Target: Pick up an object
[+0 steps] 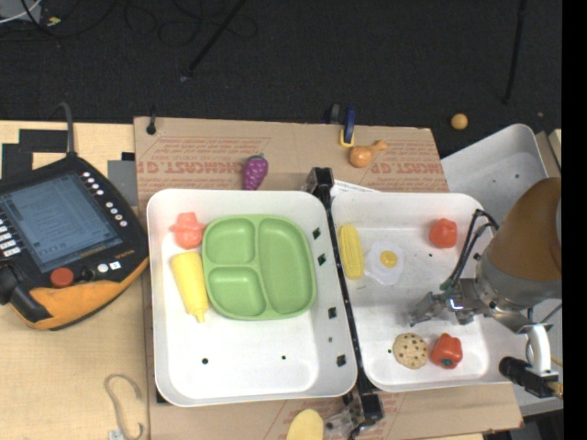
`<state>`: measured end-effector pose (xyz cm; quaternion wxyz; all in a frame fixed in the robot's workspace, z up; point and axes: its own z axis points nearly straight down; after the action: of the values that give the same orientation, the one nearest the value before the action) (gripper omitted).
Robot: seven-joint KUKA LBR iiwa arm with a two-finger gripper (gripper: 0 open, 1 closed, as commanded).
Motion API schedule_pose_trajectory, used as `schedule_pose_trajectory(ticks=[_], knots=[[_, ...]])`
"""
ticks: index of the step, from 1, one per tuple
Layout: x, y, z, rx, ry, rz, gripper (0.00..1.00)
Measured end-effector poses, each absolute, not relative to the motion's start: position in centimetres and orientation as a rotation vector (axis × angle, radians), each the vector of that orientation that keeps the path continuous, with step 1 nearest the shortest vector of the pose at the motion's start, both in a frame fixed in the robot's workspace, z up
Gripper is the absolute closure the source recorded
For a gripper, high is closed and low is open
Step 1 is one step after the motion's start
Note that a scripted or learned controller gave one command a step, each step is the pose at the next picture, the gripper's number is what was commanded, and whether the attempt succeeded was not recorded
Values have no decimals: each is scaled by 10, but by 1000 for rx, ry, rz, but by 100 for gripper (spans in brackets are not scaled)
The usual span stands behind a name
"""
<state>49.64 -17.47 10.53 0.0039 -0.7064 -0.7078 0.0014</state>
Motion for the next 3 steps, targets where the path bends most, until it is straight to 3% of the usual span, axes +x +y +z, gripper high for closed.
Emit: schedule_pose_trajectory(ticks=[1,2,3], knots=[[497,-172,87,-2217,-2220,2,0],[497,-174,98,-2225,-2215,0,100],[487,-176,155,-2229,-2215,-1,100]])
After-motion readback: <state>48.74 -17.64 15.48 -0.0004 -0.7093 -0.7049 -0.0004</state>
